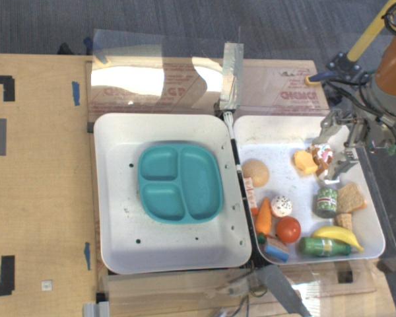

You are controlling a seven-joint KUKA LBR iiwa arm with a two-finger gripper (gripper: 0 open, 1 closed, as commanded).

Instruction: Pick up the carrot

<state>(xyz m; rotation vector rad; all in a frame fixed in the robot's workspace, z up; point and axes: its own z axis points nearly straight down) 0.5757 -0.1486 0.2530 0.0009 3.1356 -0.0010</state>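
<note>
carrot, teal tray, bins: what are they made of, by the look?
Carrot: likely moulded toy plastic, smooth even orange, slight sheen.
Teal tray: probably plastic, matte, moulded into three rounded compartments.
Bins: look like thin white plastic, glossy with soft reflections and rounded corners; could be coated metal.

An orange carrot (263, 218) lies in the right of two white bins (373, 256), beside a red tomato (288, 230), a yellow banana (337, 235), a green bottle (324, 246) and a white ball with red speckles (281, 206). A tan bread slice (350, 197), a pale beige bun (255, 173) and a yellow block (305, 162) share it. A teal divided plate (181, 182) sits in the left white bin (112, 177), on a light brown worktop (36, 177) with blue tape marks (75, 92)
</note>
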